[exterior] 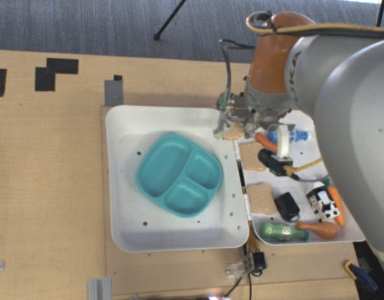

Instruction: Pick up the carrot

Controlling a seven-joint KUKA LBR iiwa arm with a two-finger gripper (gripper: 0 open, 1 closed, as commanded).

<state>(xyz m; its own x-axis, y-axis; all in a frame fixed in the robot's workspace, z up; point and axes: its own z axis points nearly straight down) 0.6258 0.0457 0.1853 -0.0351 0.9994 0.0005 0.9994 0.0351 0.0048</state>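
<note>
Reaching in from the right, I have my arm (341, 86) stretched over the right bin (309, 147), its thick grey body covering that bin's right side and the orange band (270, 58) standing above the wrist. The wrist points down and a little leftward, so my claw (234, 125) hangs at the far end of the seam where the two bins meet, low over the left bin's (117, 186) rim. It is too cluttered there for me to say whether it is spread or closed, and I see nothing clearly caught in it. The carrot (318, 229), as I take it, lies flat along the near edge of the right bin, well apart from my claw; it is tapered, with its thin end touching a green bottle (279, 231). Two other orange pieces lie in that bin: a short one (265, 140) just beside my claw, and a long one (336, 206) next to a black and white thing (319, 200) near the carrot. A small black block (286, 205) lies between them, and a blue and white bottle (290, 135) is under my wrist. A teal divided plate (179, 175) sits in the middle of the left bin. Both bins rest on the pale bench (48, 186).
</note>
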